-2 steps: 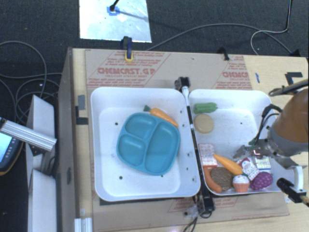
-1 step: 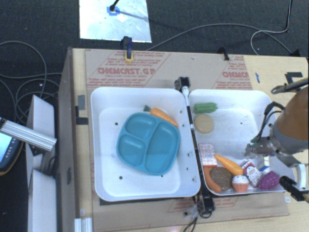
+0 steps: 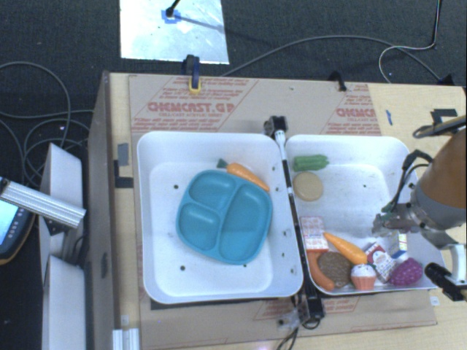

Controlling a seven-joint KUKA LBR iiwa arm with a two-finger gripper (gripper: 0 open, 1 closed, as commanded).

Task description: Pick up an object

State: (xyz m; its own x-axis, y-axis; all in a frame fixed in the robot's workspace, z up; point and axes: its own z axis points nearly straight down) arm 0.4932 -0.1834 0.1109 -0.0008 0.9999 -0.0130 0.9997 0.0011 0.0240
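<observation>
Toy cupcake (image 3: 363, 275) lies just left of the claw (image 3: 398, 240); its state is unclear.

Claw (image 3: 398, 233) hangs over toy food in right bin (image 3: 365, 152).

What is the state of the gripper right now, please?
Gripper: cannot be told; it hangs over the right bin, above the pile of toy food by the purple grapes.
</observation>
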